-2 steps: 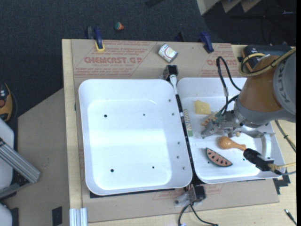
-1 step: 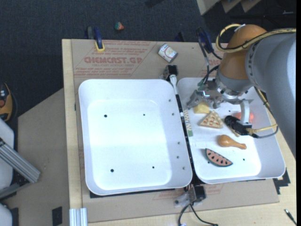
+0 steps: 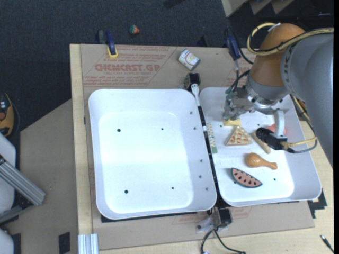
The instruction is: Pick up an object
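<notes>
Your gripper hangs low over the right bin, near its far left corner and close to the wall it shares with the left bin. You cannot tell from here whether it is spread or pressed together, and nothing can be seen pinched in it. The arm crosses the right bin's far right corner, so that side is crowded.

What you could pick up lies in the right bin. A small yellow piece sits right under the gripper, touching or nearly touching it. Just nearer to you is a tan triangular wedge, close to the yellow piece. A toy drumstick lies near the bin's middle, and a watermelon slice lies toward the near edge, apart from the drumstick.

You have open floor along the right bin's near right corner, and the left bin's floor is bare white from wall to wall.

On the bench, beyond the bins' far edges, stands a small white box, well apart from the gripper.
</notes>
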You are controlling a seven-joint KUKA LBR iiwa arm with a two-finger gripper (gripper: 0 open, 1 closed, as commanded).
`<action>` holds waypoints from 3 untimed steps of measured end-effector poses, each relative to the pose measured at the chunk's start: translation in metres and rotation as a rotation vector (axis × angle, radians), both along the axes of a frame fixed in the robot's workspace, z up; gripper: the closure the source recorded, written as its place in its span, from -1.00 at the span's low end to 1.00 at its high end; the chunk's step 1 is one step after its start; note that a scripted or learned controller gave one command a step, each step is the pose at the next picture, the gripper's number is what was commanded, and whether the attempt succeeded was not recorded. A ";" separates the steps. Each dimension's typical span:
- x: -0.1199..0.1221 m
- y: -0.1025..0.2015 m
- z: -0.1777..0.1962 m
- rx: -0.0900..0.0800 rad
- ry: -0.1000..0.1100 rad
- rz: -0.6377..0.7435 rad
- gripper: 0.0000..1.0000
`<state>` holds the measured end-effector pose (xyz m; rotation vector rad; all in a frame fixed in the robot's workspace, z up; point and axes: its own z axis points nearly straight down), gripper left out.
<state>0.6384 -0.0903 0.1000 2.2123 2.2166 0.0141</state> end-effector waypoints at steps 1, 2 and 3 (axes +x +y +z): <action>0.032 0.089 0.119 0.003 -0.003 0.008 1.00; 0.029 0.144 0.349 0.003 -0.008 0.004 1.00; -0.007 0.214 0.276 0.001 0.022 0.004 1.00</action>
